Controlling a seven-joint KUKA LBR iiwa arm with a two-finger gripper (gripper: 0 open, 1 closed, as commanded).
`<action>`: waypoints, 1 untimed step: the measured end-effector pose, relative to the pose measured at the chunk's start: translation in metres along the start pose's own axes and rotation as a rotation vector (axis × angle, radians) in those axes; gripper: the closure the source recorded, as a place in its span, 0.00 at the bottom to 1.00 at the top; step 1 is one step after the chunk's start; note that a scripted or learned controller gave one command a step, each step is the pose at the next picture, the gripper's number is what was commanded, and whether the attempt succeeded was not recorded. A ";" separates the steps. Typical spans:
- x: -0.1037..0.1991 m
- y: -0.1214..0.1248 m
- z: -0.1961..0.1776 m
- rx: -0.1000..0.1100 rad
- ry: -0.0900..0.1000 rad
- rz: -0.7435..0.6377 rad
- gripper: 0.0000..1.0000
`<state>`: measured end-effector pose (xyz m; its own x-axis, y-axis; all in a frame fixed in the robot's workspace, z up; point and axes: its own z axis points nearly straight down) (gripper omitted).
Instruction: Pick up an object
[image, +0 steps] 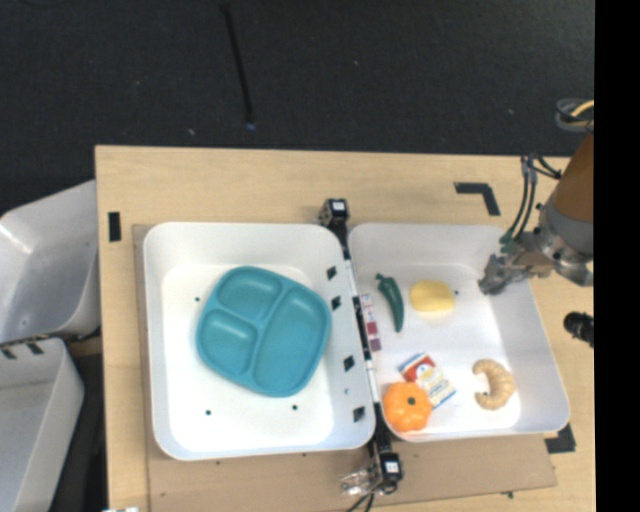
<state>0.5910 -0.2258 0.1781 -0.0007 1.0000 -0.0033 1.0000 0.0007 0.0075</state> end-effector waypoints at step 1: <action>0.000 -0.004 -0.046 0.001 0.000 -0.002 1.00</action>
<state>0.5867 -0.2257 0.2241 -0.0025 1.0000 -0.0031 1.0000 0.0025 0.0065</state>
